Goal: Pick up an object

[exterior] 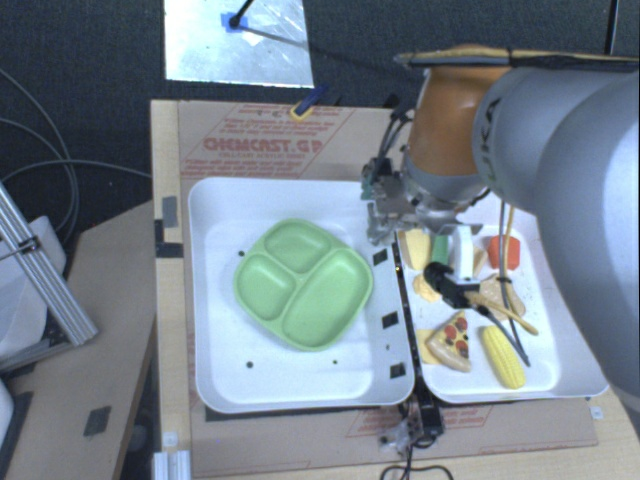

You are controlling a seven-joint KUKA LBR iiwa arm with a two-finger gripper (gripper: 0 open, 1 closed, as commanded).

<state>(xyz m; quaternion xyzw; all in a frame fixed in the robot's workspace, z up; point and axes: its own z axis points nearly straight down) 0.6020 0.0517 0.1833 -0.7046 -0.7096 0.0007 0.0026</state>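
I, the gripper (388, 223), hang over the ridge where the two white bins meet, toward the far end of that divider. The grey arm (560, 138) behind me covers the far right part of the right bin (575, 368). Whether I am spread or closed I cannot tell, because my tips are lost against the rim. The things to pick lie crowded in the right bin. A yellow piece (417, 250) sits just beside me against the divider wall, with a red-orange piece (504, 251) further right. A tan piece (497, 296) lies in the middle, a pizza slice (452, 340) lies near the divider toward the near wall, and a corn cob (503, 356) lies just beside the slice. Bare floor there runs along the near wall and into the near right corner. In the left bin (215, 368) a green divided plate (303, 283) sits about the middle with white floor all round it, widest along the far wall and at the near left corner. Its right rim comes near the divider.
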